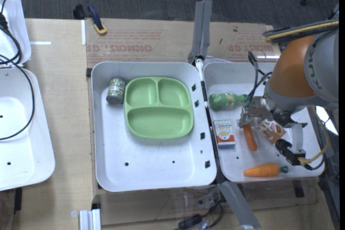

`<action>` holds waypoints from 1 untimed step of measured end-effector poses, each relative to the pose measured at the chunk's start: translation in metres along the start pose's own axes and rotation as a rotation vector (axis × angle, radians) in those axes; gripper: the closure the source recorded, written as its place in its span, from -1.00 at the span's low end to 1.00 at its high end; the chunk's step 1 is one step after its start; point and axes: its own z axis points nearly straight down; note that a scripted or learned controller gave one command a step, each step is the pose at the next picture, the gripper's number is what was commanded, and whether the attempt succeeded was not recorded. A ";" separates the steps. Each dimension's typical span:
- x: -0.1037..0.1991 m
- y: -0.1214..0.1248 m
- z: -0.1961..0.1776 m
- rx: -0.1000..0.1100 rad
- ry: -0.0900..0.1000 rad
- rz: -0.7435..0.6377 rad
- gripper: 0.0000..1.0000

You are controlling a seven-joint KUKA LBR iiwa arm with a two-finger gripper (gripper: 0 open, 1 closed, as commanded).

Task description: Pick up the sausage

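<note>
The sausage [250,139] is a short orange-red stick lying in the right bin [237,169], just right of a small box. My gripper [248,119] hangs directly over the sausage's upper end, close to it or touching it. The gripper body hides that end of the sausage. The grey arm with its orange band [294,70] reaches in from the right above the bin.
The right bin also holds a green bottle [226,99], a small red and white box [225,134], a patterned packet [272,131] and a carrot [262,171]. In the left bin [108,164] sit a green divided plate [159,106] and a small can [115,90].
</note>
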 end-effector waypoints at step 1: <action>0.045 0.054 -0.140 0.001 0.003 0.031 1.00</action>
